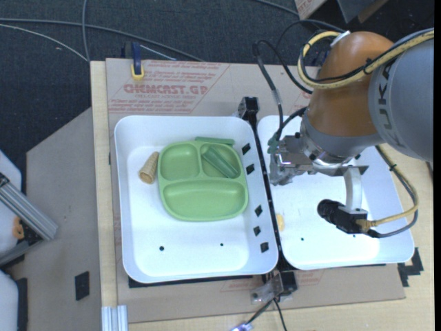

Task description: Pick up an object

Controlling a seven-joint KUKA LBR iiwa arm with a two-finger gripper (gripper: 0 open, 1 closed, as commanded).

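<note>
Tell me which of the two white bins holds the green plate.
The left bin: the green plate lies in it, with a small cone beside the plate. The right bin sits under the arm.

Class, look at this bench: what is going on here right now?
A robot arm reaches in over the right bin, its gripper low near that bin's left wall. The left bin holds a green divided tray with a green piece in one compartment, and a tan cone beside the tray.

Claw (282,174) fingers' state and right bin (303,250) floor behind the arm (358,95)
</note>
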